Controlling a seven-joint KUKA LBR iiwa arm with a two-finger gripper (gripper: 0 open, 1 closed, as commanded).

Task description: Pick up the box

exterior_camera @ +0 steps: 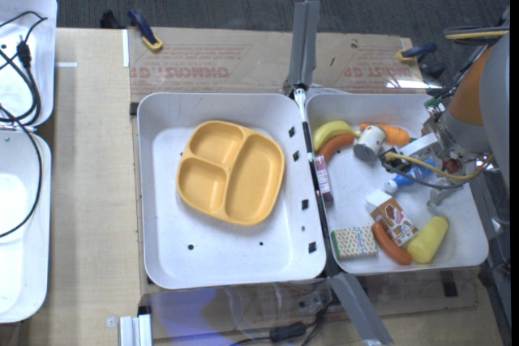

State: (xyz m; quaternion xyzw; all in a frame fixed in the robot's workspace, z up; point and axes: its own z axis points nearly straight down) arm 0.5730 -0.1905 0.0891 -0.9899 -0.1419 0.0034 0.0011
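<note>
The box (pixel 392 219), a small carton printed in brown, red and white, lies tilted in the front half of the right bin (pixel 474 255). It rests between a white block (pixel 379 198) and a red sausage (pixel 392 244). My gripper (pixel 439 189) hangs over the right side of this bin, up and to the right of the box and apart from it. Nothing shows in its grasp.
The right bin also holds a banana (pixel 332 130), an orange sausage (pixel 336 145), a white cup (pixel 369 140), a carrot (pixel 395 134), a maroon bar (pixel 323 178), a green patterned block (pixel 354 241) and a yellow piece (pixel 429 238). A yellow divided plate (pixel 231 171) lies in the left bin (pixel 154 198).
</note>
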